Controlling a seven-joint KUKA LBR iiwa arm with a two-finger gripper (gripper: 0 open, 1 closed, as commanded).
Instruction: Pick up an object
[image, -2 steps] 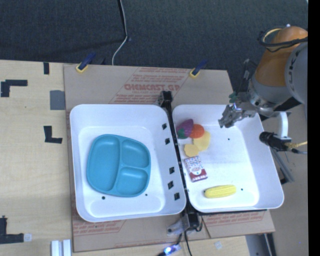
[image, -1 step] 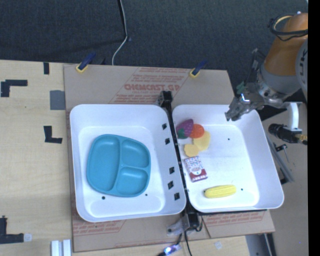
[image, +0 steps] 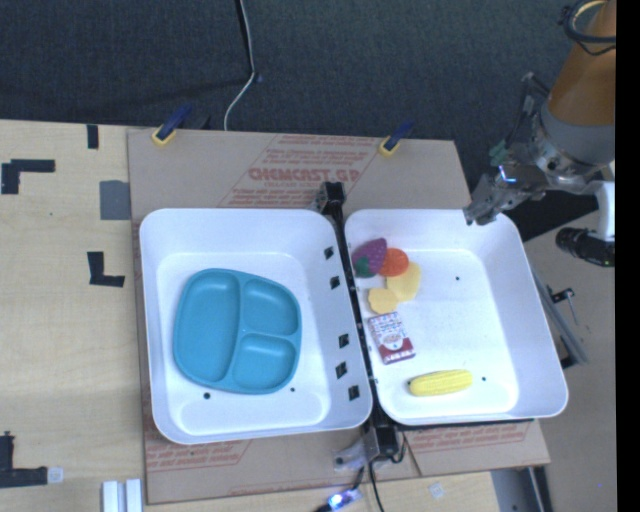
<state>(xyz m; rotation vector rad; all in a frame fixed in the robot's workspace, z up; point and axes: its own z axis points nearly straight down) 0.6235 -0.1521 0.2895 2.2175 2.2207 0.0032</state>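
Two shallow white bins sit side by side; we see a glossy blue divided plate in the left, and a bumpy yellow corn cob, purple grapes and a flat red-and-white packet in the right. Our end effector hovers over the right bin's far corner, touching nothing.

Looks like a robotics lab: taped-up bench, clamped cardboard sheet, robot arm at 2 o'clock.

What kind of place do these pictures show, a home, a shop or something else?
Most likely a robotics lab set up for picking trials. Two white bins sit on a cardboard sheet clamped to a bench, toy food such as a corn cob lies in one, and a robot arm reaches in.
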